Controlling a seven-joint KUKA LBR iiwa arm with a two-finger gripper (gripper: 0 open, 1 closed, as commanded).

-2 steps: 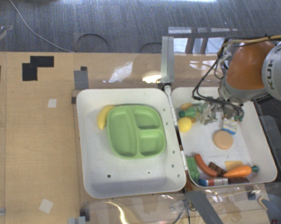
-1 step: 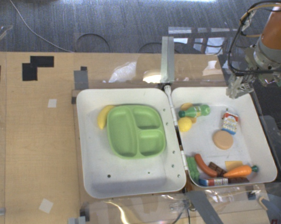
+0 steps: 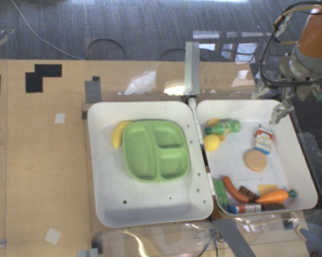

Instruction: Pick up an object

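You have the grey arm with its orange band reaching in at the upper right, and its hand hangs over the far right rim of the right-hand shallow white bin. You cannot tell from this view whether the hand is released or clenched; nothing can be seen between its tips.

The things you could pick all lie in that right bin. Closest to the hand is a small white carton with red and blue print, lying just below and to the left of it, apart from it. Just below the carton sits a round tan disc, close to the carton's lower edge. Along the bin's left side you see a green bottle lying on its side with a yellow piece behind it, and a yellow ball-shaped fruit just under it, against the divider. In the near corner is a cluster: a green pod-like piece, a red-orange sausage shape, a small brown block, a yellow wedge, an orange toy carrot with a green tip, and a marker-like stick along the near wall.

The left-hand white bin holds a light green plastic compartment tray, with a yellow banana tucked against the tray's upper left edge. Both bins rest side by side on the tan wooden surface.
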